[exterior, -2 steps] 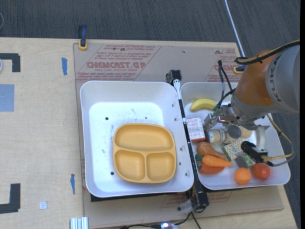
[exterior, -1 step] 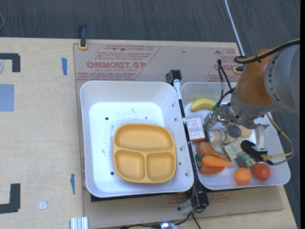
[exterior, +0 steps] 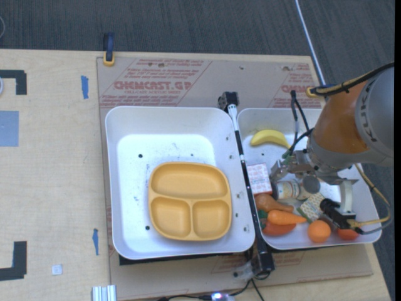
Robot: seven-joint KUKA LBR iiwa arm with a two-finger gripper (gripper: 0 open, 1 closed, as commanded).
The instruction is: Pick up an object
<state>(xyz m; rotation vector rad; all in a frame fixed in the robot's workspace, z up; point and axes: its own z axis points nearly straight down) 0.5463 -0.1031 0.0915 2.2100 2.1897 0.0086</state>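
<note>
Yellow divided tray (exterior: pixel 189 200), lying flat in the left bin (exterior: pixel 119 168); no call on it. Right bin (exterior: pixel 250 119), contents crowded: banana (exterior: pixel 269 137) at the far end, well apart from the rest; white packet (exterior: pixel 258 177) by the dividing wall; carrot (exterior: pixel 282 217), orange (exterior: pixel 319 231) and a red piece (exterior: pixel 348 234) along the near edge. Gripper (exterior: pixel 299 179) low over the middle clutter; how its jaws stand I cannot tell, nor whether anything is held. I would favour the banana, the only item lying clear of neighbours; elsewhere they crowd any descent.
</note>
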